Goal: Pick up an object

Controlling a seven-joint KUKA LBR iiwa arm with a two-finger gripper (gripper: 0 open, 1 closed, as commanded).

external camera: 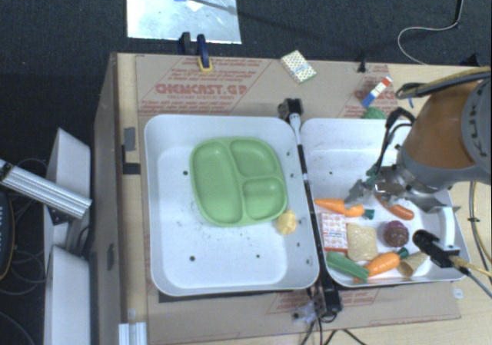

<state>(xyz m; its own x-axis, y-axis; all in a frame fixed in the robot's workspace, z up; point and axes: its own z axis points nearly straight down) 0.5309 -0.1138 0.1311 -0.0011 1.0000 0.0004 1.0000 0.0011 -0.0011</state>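
Two shallow white bins are set side by side on the table (231,78), and the split between them looks deliberate. The left bin (165,205) carries a green divided plate (237,180), with a small yellow piece (286,222) lying at the plate's near right corner. The right bin (338,136) serves as the source, since the loose toy foods are gathered in its near half: an orange carrot (338,206) at the left, a red-and-white packet (333,230) just nearer, a pale bread-like block (361,242) beside it, a dark red round piece (397,233) to the right, and a green piece (347,266) with a second carrot (383,262) along the near wall. Any of these could be the object to pick up. The arm is reached in from the right, and the gripper (377,194) is held low over this cluster, just right of the first carrot, which suggests that a grasp is being lined up there. How the fingers stand cannot be told, as they are blurred and partly hidden under the wrist, and nothing is seen held between them. Because the pieces lie so close together, a neighbour is likely to be nudged during the descent.
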